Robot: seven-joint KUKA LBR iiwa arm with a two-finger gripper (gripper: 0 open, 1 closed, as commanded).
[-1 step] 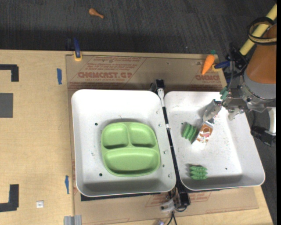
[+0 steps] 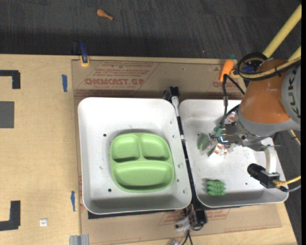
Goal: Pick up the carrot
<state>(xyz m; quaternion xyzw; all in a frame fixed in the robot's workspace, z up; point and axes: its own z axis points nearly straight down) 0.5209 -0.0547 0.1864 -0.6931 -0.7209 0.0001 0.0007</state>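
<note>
The grey arm with its orange band reaches in from the right and hangs its two-finger gripper [image 2: 221, 140] low over the far part of the right shallow white bin [image 2: 239, 197], where a clutter of small pieces lies. It probably sits there because that clutter is the likeliest target. Whether the gripper is spread, closed or pinching anything cannot be told; its tip is too muddled.

Just under it lies a small whitish-and-reddish scrap [image 2: 220, 150], with a small dark green piece [image 2: 203, 141] to the left and a ridged bright green toy [image 2: 215, 187] nearer.

No clear carrot shows in that bin. The only carrot-like thing is a small orange tapered object [image 2: 104, 14] on the dark floor beyond the bench, well apart from the gripper.

The left shallow white bin [image 2: 91, 143] holds a light green divided plastic plate [image 2: 141, 160].
</note>
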